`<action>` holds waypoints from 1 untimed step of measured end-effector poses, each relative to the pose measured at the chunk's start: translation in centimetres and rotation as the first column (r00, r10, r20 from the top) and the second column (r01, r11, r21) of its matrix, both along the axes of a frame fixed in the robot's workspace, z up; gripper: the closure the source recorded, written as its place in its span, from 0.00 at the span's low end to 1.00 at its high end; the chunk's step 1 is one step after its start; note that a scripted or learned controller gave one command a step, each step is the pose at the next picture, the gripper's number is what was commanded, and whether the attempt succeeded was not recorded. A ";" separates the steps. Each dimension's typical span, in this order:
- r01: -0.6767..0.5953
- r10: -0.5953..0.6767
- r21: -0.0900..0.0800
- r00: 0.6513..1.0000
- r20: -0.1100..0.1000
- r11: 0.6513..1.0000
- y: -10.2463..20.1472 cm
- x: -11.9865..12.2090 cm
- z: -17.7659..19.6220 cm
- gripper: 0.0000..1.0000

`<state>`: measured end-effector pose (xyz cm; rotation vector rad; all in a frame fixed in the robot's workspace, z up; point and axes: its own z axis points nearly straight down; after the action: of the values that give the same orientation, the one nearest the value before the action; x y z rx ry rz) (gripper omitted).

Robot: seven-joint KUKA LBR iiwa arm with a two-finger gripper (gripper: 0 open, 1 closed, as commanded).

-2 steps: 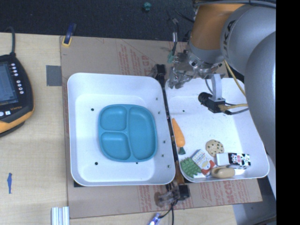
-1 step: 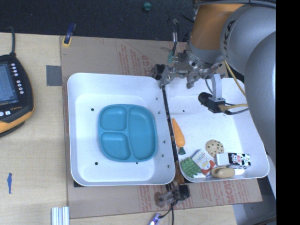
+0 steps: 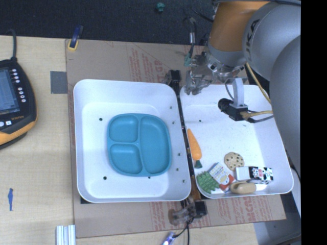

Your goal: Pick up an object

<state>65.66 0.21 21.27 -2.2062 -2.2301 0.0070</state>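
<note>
Gripper is hovering over the right bin's far left corner; I cannot tell its grip.

my grey arm with its orange band runs off the top and right edges. my hand is too cluttered to read. the black-and-yellow handheld screen unit is cropped left.

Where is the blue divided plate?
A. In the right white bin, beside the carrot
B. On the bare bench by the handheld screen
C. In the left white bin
C: the blue divided plate lies flat in the middle of the left white bin, alone there.
</note>
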 end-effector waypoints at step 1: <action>0.005 -0.005 -0.002 1.000 0.001 1.000 4.5 -0.1 -2.1 1.00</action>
<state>65.59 4.74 19.14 -2.2126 -2.2263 0.0077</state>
